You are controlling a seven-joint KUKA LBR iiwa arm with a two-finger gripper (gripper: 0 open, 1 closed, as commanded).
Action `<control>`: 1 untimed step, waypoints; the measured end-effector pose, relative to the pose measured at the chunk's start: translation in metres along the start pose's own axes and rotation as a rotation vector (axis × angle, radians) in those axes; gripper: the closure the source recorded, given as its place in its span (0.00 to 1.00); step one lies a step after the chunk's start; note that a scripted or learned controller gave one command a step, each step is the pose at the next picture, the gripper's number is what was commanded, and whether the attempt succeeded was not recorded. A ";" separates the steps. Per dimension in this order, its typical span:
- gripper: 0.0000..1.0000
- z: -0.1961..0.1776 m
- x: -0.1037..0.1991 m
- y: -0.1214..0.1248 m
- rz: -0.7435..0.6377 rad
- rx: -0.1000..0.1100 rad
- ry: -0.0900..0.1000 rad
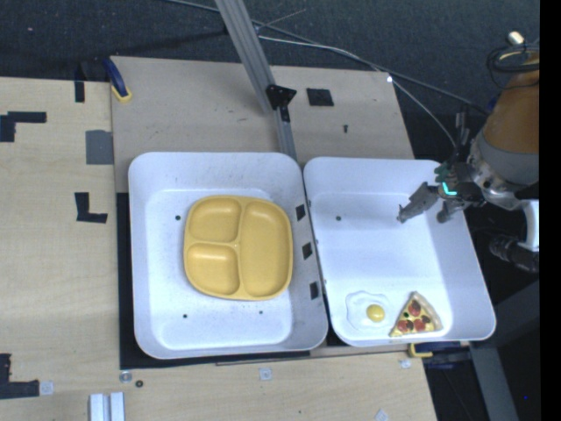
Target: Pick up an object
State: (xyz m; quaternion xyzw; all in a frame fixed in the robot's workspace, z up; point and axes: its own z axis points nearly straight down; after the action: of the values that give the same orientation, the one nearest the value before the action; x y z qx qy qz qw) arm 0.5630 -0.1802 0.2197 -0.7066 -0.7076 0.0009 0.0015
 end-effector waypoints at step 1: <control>0.00 -0.001 0.000 0.000 0.000 -0.002 -0.001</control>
State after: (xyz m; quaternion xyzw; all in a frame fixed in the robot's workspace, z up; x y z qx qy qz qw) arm 0.5635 -0.1802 0.2204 -0.7065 -0.7077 0.0004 0.0007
